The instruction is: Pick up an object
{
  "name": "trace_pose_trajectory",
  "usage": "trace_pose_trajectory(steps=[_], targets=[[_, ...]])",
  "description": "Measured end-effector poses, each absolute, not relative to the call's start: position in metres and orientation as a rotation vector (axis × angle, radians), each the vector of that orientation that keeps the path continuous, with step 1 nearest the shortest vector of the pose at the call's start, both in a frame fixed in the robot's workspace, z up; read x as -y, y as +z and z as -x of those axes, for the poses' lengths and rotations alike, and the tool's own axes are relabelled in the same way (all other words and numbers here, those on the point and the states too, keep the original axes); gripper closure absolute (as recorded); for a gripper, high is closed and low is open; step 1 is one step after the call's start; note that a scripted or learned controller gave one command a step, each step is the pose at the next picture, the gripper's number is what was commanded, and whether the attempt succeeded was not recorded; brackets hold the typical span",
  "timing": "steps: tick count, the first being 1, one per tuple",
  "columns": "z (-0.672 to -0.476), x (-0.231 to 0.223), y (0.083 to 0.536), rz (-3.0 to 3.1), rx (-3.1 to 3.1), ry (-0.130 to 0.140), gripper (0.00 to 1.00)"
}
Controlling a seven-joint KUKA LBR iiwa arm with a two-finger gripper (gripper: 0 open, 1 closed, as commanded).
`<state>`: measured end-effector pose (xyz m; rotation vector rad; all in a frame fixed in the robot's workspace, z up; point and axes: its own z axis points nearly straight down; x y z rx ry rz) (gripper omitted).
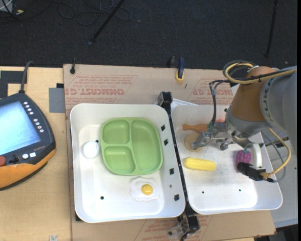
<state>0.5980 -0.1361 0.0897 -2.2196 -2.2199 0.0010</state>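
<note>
Tool (210, 138) above right bin (226, 197); corn (199, 164) just below.

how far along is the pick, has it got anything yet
Done: the arm has reached into the right bin, and the gripper sits low near a brown object. In hand: nothing visibly between its fingers; their state is unclear. Left: the grasp and lift. The corn cob and purple object lie in that bin, the fried egg in the left bin.

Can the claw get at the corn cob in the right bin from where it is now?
Probably yes. The corn cob lies alone on the bin floor, just below the claw, with nothing over it or against it.
</note>
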Motion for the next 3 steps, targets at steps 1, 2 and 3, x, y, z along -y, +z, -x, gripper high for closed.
trace_pose_trajectory(steps=[1, 2, 3], targets=[[-0.6, 0.137, 0.104, 2.225, 2.218, -0.008, 1.0], [-0.595, 0.143, 0.147, 2.23, 2.211, 0.002, 1.0], [-0.587, 0.151, 0.202, 2.232, 2.213, -0.001, 1.0]])
